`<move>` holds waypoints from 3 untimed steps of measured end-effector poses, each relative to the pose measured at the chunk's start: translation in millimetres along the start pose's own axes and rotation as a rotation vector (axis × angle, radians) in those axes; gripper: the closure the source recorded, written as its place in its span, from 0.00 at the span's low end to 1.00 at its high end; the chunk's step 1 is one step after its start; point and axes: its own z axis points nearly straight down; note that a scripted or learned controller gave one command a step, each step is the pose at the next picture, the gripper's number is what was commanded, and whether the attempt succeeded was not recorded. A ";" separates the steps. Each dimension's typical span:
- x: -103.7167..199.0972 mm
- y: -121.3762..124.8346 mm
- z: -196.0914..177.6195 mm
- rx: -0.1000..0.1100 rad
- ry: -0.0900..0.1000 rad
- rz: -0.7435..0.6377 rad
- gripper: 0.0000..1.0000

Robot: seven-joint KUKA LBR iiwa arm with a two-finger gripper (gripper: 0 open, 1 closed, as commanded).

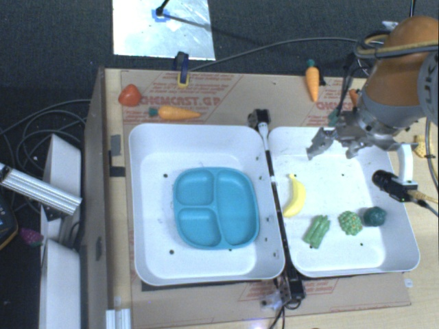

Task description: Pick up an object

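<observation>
Hand (337, 142) hovering over the far part of the right bin (405, 256), fingers spread wide, nothing between them. Approach step, by the look of it: no object chosen or touched yet. Nearest candidate the banana (295, 196), lying on the bin floor close to the centre divider, nearer the camera than the hand. Further out, along the near side of the same bin: green pod-like toy (317, 230), knobbly green toy (350, 223), dark teal round toy (374, 216), each slightly apart. Left bin (147, 184) carrying a blue divided plate (215, 207). Next: shift toward the banana, align across its narrow width, descend, close.
</observation>
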 end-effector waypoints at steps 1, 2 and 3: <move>-6.4 -31.9 148.8 0.003 0.000 0.002 0.00; -0.4 -34.3 153.0 0.001 0.001 0.002 0.00; -0.5 -33.4 142.3 -0.001 0.000 0.001 1.00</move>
